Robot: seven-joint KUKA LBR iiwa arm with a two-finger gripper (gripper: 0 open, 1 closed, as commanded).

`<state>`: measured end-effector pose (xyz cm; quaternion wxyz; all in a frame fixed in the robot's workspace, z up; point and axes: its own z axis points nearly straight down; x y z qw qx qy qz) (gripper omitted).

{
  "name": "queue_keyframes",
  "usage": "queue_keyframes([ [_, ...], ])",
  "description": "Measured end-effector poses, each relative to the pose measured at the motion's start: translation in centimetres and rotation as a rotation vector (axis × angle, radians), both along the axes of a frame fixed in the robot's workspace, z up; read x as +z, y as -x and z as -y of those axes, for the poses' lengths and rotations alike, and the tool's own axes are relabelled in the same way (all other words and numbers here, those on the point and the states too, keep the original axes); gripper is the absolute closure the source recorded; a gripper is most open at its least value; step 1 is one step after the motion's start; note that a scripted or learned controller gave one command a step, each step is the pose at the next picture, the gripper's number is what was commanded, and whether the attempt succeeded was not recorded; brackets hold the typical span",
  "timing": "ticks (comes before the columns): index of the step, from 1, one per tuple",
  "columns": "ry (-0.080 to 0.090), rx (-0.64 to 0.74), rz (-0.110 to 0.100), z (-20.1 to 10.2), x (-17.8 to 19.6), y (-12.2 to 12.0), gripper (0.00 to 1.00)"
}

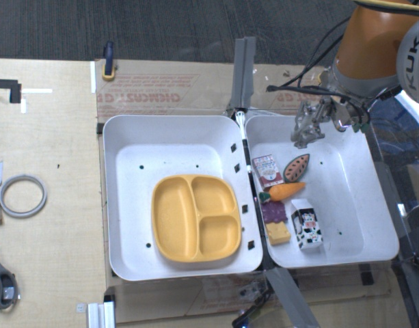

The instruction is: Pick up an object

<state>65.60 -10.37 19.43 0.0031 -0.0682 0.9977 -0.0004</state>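
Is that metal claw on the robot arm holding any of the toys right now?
No. The gripper hangs above the right bin with nothing between its fingers.

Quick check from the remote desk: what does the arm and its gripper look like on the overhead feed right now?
The arm shows a bulky orange section with a pale grey segment beside it. Black cables loop along it toward the wrist. The gripper is small, bare grey metal.

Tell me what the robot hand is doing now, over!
Gripper hovering above right bin, holding nothing. Toy carrot lying below it, untouched. Nothing blocking the carrot from above. Over.
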Motion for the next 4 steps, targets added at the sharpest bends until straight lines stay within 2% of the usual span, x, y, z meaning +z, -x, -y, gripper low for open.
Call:
queue_keyframes([
  [1, 0.000, -0.189, 0.011, -1.0, -9.3, -0.1, 1.00],
  [2, -0.002, -0.362, -0.002, -10.5, -0.2, 4.0, 1.00],
  [3, -0.001, -0.548, -0.007, -21.0, -1.9, 8.5, 1.00],
  [4, -0.001, -0.548, -0.007, -20.9, -1.9, 8.5, 0.00],
])
